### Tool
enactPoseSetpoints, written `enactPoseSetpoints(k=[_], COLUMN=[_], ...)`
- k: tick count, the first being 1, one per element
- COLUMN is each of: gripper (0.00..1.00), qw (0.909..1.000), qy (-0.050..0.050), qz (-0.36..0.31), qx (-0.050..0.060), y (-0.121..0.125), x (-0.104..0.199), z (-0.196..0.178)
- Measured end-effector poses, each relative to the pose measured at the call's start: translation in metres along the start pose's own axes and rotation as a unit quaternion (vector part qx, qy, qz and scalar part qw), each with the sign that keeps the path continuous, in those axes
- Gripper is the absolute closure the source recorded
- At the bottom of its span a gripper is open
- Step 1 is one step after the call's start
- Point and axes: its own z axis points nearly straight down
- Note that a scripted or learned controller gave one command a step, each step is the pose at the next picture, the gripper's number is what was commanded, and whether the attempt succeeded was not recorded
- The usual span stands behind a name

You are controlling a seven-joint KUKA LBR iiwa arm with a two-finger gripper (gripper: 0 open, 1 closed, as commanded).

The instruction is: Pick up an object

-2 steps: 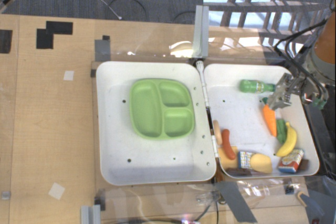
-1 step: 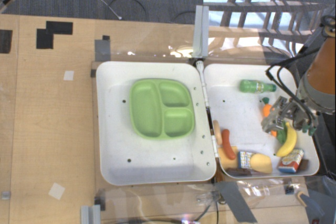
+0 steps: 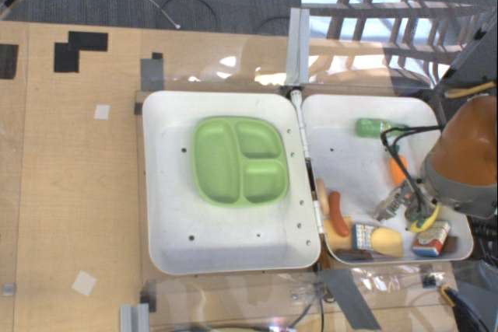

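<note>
My gripper (image 3: 395, 204) hangs low in the right bin (image 3: 342, 120), near its front right part. Just right of it lies a yellow banana-like piece (image 3: 425, 220), partly under the wrist. An orange carrot (image 3: 398, 168) lies just behind the gripper. In front of it sit a yellow lemon (image 3: 388, 241), a small blue box (image 3: 363, 235) and a red, white and blue carton (image 3: 430, 240). A red sausage (image 3: 335, 207) and an orange piece (image 3: 339, 228) lie to the left. A green bottle-like object (image 3: 373, 127) rests at the back.
The left bin (image 3: 167, 245) holds a green divided plate (image 3: 238, 161). The arm's orange band (image 3: 467, 148) and black cables (image 3: 401, 134) overhang the right bin's right side. A metal frame (image 3: 373, 15) stands behind the bins.
</note>
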Motion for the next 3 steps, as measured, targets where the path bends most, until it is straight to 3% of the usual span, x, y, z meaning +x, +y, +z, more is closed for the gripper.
enactPoseSetpoints(k=[1, 2, 3], gripper=[1.0, 1.0, 1.0], qw=[0.9889, 0.9994, 0.9888], qy=[0.0, 0.002, 0.001], qz=[-0.148, 0.033, 0.15], qx=[0.002, 0.002, 0.001], y=[-0.009, 0.015, 0.08], x=[-0.06, -0.019, -0.039], z=[-0.056, -0.065, -0.146])
